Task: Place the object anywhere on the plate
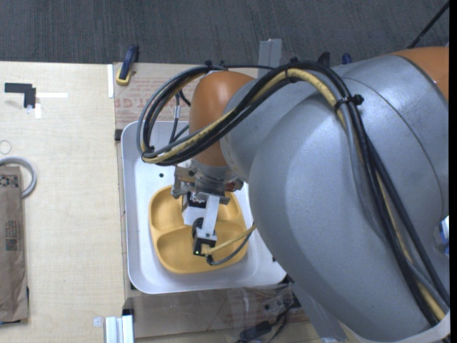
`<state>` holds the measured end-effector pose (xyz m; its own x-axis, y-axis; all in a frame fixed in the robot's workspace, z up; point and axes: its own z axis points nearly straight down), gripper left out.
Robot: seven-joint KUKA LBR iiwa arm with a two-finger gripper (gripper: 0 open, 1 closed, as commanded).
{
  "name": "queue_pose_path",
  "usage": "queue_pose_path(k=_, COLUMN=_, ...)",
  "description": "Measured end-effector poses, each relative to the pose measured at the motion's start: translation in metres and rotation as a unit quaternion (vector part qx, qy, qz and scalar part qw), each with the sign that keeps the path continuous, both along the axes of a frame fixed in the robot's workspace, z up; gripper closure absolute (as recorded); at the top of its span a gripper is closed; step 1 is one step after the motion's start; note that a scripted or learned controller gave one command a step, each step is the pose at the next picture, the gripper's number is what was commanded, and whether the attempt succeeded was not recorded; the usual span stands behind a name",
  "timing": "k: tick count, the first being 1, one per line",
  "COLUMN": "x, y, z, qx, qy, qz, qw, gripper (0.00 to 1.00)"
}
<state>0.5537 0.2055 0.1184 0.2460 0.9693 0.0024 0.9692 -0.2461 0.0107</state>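
Note:
A yellow plate (166, 224) with raised dividers lies in the white bin (136, 213) at the left of the arm. My gripper (191, 191) hangs straight down over the middle of the plate, close to its surface. The orange wrist band (214, 113) and the grey arm body cover the gripper from above. A small reddish patch (233, 185) peeks out at the gripper's right side; I cannot tell what it is or whether anything is held.
The big grey arm (343, 184) hides the right half of the scene, including the other bin. Left of the bin is a pale wooden bench top (64, 191) with a brown paper bag (11, 241) and a blue-and-yellow tool (128, 63) at the back.

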Motion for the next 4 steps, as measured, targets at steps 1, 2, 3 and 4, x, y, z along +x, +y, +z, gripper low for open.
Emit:
queue_pose_path(k=1, x=-0.003, y=0.000, z=-0.005, qx=-0.0016, qy=0.005, qz=0.001, qw=1.0000, gripper=0.00)
queue_pose_path(k=2, x=0.080, y=-0.045, z=0.080, qx=-0.0013, qy=0.006, qz=-0.032, qw=0.9995, gripper=0.00)
queue_pose_path(k=3, x=0.048, y=0.001, z=-0.025, qx=-0.0028, qy=0.001, qz=0.100, qw=0.9950, gripper=0.00)
queue_pose_path(k=4, x=0.048, y=-0.001, z=-0.016, qx=-0.0043, qy=0.002, qz=0.099, qw=0.9950, gripper=1.00)
